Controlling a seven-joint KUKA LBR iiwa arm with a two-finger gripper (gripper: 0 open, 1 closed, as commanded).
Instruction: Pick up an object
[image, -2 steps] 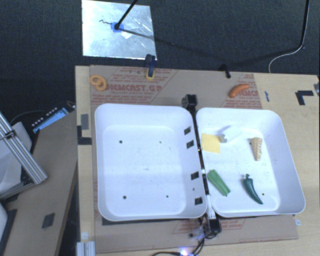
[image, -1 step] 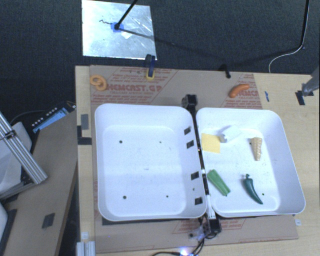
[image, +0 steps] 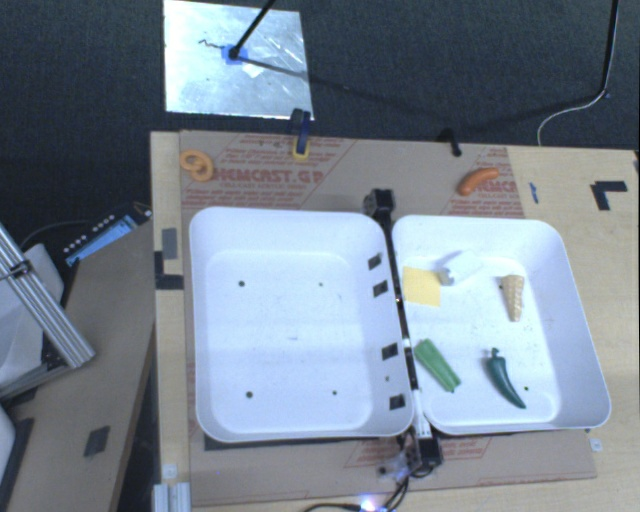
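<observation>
The right bin holds several small items. A yellow wedge like cheese lies near its left wall, with a small white object just behind it. A tan cone lies toward the right. A light green piece and a dark green pepper rest near the front.
The left bin stands beside the right one, joined by a black hinge strip. On the bench behind lie an orange pretzel, an orange sausage and a yellow-blue clamp. A silver sheet lies farther back.
</observation>
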